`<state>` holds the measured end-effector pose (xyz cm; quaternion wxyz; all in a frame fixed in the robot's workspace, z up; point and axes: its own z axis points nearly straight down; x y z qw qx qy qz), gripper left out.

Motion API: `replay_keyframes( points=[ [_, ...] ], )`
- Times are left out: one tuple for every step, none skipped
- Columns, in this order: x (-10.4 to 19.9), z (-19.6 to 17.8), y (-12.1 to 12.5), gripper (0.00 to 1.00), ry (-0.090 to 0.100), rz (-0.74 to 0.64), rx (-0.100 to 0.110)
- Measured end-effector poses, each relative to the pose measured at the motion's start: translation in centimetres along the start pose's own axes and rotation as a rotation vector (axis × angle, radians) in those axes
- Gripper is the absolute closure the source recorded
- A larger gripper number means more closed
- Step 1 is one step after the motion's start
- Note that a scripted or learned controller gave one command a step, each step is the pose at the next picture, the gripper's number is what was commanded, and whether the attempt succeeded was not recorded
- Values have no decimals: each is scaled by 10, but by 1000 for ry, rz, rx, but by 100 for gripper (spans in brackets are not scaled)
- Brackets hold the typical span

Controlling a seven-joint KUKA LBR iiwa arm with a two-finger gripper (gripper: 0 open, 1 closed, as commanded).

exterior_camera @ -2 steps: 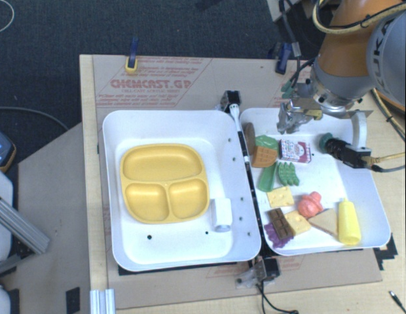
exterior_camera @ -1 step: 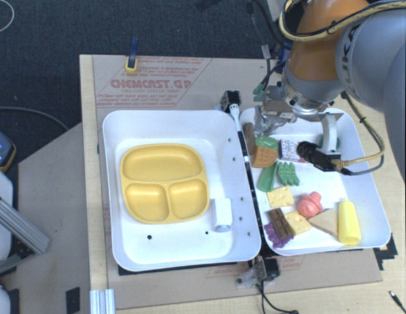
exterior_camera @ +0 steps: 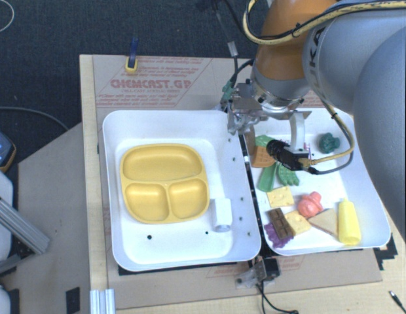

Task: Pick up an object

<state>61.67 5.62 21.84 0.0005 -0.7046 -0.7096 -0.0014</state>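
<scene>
- Camera view, robot: grey arm [exterior_camera: 367,57] in from 3 o'clock, orange band [exterior_camera: 291,12] above the wrist, pincer [exterior_camera: 240,122] low at the 11 o'clock corner of the right bin [exterior_camera: 363,188], right over the ridge shared with the left bin [exterior_camera: 183,241].
- Pincer state: cannot tell whether open or closed from this angle; no item seen in its grip.
- Task's things: toy food crowded in the right bin. Nearest the pincer, a brown wedge [exterior_camera: 259,156] at about 5 o'clock from it, with a small green piece [exterior_camera: 263,140] just above the wedge.
- Next down: a green pod [exterior_camera: 267,176], touching the wedge's lower edge, long axis roughly 12 to 6 with a slight lean toward 1.
- Further toward 5 o'clock: yellow cracker [exterior_camera: 279,196], pink toy [exterior_camera: 310,204], purple-brown piece [exterior_camera: 278,227], tan wedge [exterior_camera: 324,222], and a yellow cylinder [exterior_camera: 348,221] near the 4 o'clock rim, long axis 12 to 6.
- Well apart at 3 o'clock from the pincer: a teal lump [exterior_camera: 329,142], alone on bare bin floor.
- Left bin: yellow divided plate [exterior_camera: 165,182] in the middle, small white cylinder [exterior_camera: 221,214] just beside it at 4 o'clock; both at 7 to 8 o'clock from the pincer.
- Bench [exterior_camera: 150,84]: brown board under both bins.
- Judgement: grasp not yet made. Shortest move likely a short shift toward 5 o'clock onto the brown wedge. Risk there: neighbours touching, so easy to nudge or pinch two at once.
</scene>
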Motion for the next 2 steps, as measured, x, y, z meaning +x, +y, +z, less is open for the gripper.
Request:
replay_keyframes(
  points=[
    [18, -15, -19, 100, -1, 4, 4],
    [13, -15, -16, 100, -2, 7, 1]
  ],
)
